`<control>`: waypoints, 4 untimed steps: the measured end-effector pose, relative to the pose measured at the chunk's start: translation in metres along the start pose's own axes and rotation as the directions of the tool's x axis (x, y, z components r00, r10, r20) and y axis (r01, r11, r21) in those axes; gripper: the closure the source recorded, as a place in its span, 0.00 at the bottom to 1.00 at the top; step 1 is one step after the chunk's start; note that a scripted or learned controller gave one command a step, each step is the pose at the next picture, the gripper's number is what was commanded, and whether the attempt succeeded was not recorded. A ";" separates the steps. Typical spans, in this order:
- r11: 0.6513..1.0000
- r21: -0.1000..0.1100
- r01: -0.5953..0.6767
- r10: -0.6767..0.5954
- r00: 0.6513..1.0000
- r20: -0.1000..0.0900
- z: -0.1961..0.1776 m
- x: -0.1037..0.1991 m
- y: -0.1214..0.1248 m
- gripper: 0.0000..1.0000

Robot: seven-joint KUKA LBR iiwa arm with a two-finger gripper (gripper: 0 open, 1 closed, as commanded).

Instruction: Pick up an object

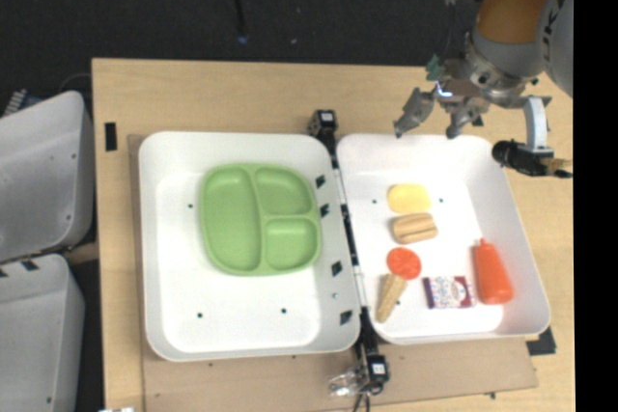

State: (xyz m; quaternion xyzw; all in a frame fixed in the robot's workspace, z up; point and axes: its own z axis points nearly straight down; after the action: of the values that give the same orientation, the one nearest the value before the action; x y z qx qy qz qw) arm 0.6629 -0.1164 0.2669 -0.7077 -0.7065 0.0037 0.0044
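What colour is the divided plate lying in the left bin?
Light green. The divided plate shows clearly in the camera view, in the left bin.

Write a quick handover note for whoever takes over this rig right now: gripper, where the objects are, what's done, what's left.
Gripper: open, holding nothing, hovering above the far edge of the right bin.
Right bin holds: yellow piece, hot dog bun, ice cream cone with red scoop, small printed packet, orange-red bottle.
Left bin: green divided plate.
Done: nothing picked yet.
Left: descend onto one object, close, lift. The yellow piece looks nearest the gripper.
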 end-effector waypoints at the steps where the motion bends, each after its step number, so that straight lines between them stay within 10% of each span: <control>1: 1.000 -0.013 0.002 -0.002 1.000 0.001 -0.008 0.000 0.002 0.00; 4: 1.000 -0.010 -0.004 0.004 1.000 0.004 0.161 -0.011 0.014 0.00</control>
State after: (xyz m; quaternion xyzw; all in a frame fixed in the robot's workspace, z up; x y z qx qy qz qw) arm 0.6752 -0.1277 0.1056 -0.7093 -0.7049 0.0014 -0.0007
